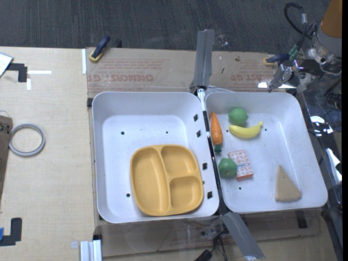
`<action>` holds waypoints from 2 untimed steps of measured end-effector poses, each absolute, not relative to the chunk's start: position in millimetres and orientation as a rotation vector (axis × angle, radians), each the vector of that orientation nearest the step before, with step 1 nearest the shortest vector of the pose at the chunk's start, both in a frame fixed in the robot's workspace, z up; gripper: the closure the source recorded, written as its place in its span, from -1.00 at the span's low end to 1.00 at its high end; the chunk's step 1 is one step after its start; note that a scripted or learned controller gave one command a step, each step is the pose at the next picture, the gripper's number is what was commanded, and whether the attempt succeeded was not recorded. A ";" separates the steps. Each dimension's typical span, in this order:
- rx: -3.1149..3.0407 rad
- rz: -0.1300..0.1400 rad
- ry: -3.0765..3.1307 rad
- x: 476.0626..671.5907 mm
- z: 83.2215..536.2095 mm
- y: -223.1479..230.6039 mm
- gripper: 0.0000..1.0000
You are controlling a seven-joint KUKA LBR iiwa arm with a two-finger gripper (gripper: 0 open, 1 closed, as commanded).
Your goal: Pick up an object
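Early step: approach, with nothing picked yet. Gripper (277, 80) up at the far right corner, above the back rim of the right bin (306, 125), hanging from the grey arm (326, 42) with its orange band. Too small and blurred to say whether parted or clenched; nothing visible in its grasp.

Candidates all in the right bin:
- carrot (216, 129) lying along the left wall, near the divide between the bins
- green ball (237, 116) touching or just beside a banana (246, 130), both toward the back
- small red-and-white box (241, 163) in the middle, pressed against a second green lump (227, 168)
- tan wedge (286, 185) alone at the near right corner, well apart from the rest

Left bin (141, 124) with only a yellow divided plate (167, 179), flat and wide, likely a poor fit for a two-finger grasp. On the bench to the left, a roll of tape (25, 140), not part of the job.

Next move, as a judgement: pick one target, swing in over it, turn the wrist to close across the narrow side, then descend. Wedge probably the cleanest choice, having free room all round. Banana and ball nearest to the gripper, but crowded, so some risk of nudging one while closing on the other. Carrot awkward against the wall.
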State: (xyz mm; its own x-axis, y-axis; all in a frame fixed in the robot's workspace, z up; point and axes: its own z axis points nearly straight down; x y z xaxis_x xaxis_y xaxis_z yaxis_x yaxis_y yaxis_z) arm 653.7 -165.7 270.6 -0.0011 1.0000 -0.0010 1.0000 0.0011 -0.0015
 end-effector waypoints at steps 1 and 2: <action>-2.113 0.003 -2.323 570.9 155.8 -156.7 -1.00; -1.963 0.000 -2.455 659.2 92.2 -123.5 -1.00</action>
State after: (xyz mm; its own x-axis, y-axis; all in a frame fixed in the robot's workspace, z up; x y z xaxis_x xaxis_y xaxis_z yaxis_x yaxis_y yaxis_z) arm 659.2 -123.5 92.2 -0.2198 0.9755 -0.0015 0.9755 0.2198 0.0011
